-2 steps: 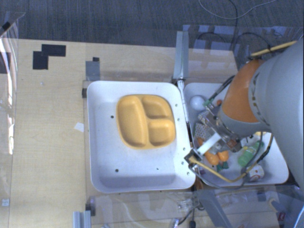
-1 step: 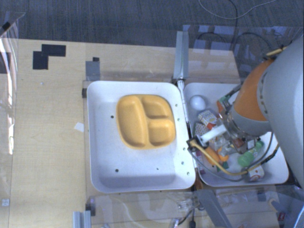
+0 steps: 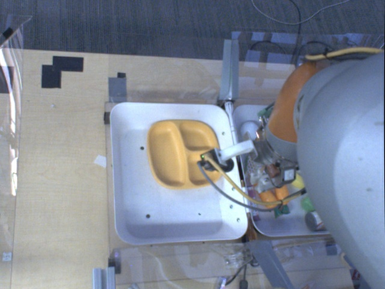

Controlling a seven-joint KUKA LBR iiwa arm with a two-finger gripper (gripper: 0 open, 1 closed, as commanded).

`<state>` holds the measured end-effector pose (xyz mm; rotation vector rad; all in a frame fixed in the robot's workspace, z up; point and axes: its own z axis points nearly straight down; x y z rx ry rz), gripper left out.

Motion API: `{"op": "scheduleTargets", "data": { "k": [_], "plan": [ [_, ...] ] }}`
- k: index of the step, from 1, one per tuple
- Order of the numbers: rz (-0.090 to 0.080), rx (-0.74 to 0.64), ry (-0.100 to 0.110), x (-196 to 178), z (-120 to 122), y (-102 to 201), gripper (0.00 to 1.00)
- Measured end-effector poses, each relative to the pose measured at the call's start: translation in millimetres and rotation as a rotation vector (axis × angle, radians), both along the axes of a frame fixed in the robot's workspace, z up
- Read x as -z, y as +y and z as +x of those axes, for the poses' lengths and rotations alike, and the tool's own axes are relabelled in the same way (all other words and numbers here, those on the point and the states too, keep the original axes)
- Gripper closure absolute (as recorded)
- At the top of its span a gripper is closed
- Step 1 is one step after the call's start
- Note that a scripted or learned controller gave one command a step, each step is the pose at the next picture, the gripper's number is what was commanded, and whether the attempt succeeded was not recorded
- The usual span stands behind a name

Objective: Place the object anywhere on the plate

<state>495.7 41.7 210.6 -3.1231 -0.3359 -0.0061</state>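
Plate [image 3: 177, 152]: yellow, in left bin [image 3: 129, 179]. Object: one of the small items [image 3: 278, 194] in right bin [image 3: 289, 229] (arm hides most). Tool [image 3: 269, 168]: grip state cannot tell. Risk: crowded, hidden items, so the grasp may miss.

We see the worktop [image 3: 54, 161] lit brightly and evenly from above, shadows soft and faint, the left white bin [image 3: 129, 191] nearly washed out while the yellow plate [image 3: 174, 155] shows full colour, and the grey arm [image 3: 349, 161] at the frame's right close, large and slightly blurred.
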Motion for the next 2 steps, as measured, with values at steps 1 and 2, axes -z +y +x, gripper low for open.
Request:
{"op": "scheduleTargets", "data": {
  "k": [1, 2],
  "plan": [
    [0.000, -0.058, 0.004, 26.5, 0.3, -35.8, 1.00],
    [0.001, -0.028, -0.002, -15.2, 26.7, 43.4, 1.00]
  ]
}}
